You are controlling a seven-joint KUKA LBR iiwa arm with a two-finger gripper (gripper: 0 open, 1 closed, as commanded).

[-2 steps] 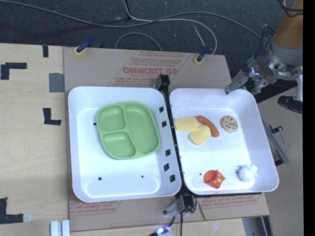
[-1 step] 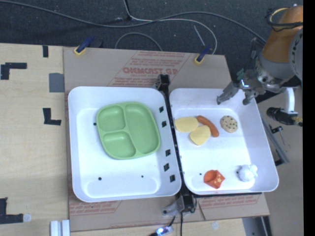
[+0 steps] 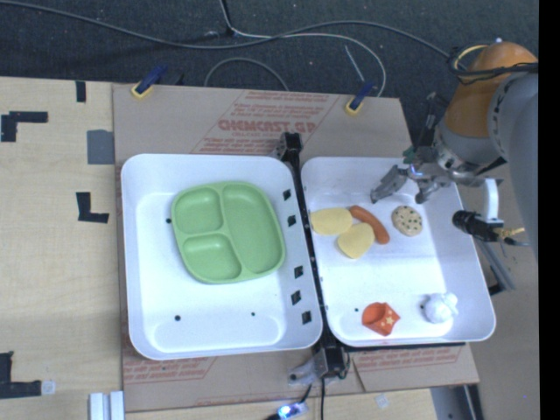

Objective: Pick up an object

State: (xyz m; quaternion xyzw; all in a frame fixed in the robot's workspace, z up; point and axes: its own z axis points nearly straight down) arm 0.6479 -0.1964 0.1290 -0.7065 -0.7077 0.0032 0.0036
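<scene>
On the floor of the right bin (image 3: 455,269) the small things are all lying loose: a cookie (image 3: 407,220), a sausage (image 3: 370,223), two yellow pieces (image 3: 343,231), a red piece (image 3: 381,318) and a white lump (image 3: 440,307). None of them is being held, so I think the picking up is not done yet. The tool (image 3: 401,185) is hanging over the back part of this bin, near the cookie and the sausage. Its two fingers are spreading apart, with nothing between them. The arm (image 3: 490,116) is reaching in from the right and bending down at the wrist. Beside it, the left bin (image 3: 140,261) is holding a green plate (image 3: 227,232).
</scene>
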